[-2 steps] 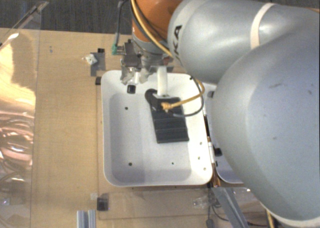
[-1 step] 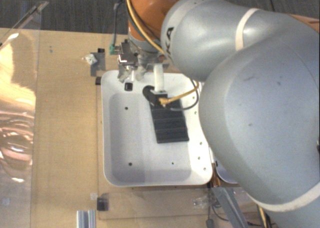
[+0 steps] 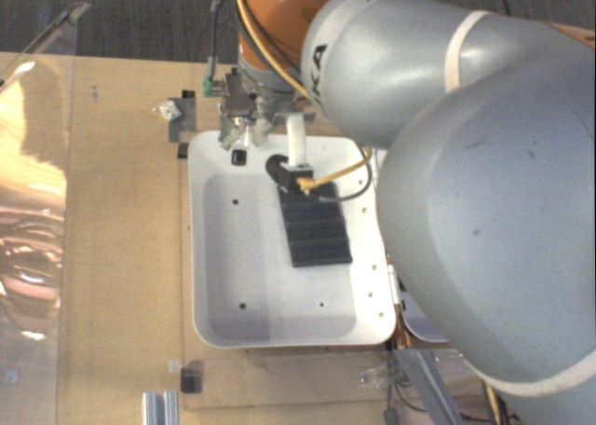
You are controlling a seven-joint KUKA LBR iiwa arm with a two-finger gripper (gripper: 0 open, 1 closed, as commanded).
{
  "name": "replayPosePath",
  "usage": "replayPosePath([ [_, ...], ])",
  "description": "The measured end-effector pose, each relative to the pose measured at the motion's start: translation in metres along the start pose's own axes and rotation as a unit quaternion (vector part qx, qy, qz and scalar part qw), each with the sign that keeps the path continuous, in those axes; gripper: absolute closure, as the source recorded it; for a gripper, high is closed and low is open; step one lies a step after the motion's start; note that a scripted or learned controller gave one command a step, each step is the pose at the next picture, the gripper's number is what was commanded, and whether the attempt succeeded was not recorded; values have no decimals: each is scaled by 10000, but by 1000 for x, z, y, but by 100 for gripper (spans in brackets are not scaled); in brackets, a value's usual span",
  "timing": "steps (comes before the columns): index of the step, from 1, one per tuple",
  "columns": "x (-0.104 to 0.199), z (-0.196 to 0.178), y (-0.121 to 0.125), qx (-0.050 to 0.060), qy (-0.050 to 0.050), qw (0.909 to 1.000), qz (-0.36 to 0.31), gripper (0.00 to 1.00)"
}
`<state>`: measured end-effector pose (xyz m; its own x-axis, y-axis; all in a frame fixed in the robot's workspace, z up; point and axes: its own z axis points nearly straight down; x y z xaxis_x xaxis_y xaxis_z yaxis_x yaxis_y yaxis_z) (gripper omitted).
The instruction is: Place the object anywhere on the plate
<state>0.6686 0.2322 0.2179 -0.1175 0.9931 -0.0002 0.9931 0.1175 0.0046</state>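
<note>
A dark ribbed rectangular object (image 3: 317, 230) lies flat in the middle of the left white bin (image 3: 216, 307), its long side running toward the far rim. My gripper (image 3: 240, 142) hangs over the bin's far left corner, up and to the left of the ribbed object and apart from it. Its two pale fingers (image 3: 227, 138) stand open with nothing between them. A small black square piece (image 3: 238, 157) sits just below the fingertips. The big grey arm hides the right bin.
A white cylinder (image 3: 296, 141), a black hook-shaped part (image 3: 277, 170) and a yellow cable (image 3: 337, 177) hang from the arm over the ribbed object's far end. Small black blocks (image 3: 191, 379) sit on the wooden bench outside the bin. A clear panel (image 3: 33, 209) stands at left.
</note>
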Motion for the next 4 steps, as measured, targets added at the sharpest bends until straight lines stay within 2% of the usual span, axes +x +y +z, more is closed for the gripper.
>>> replayPosePath([
  [1,-4,24,-1,11,3,9983,-583,100],
  [2,-2,41,-13,-2,9,9908,-1353,100],
  [3,-15,54,-18,-14,9,9327,-3607,100],
  [4,1,127,-76,-43,-2,9388,-3445,100],
])
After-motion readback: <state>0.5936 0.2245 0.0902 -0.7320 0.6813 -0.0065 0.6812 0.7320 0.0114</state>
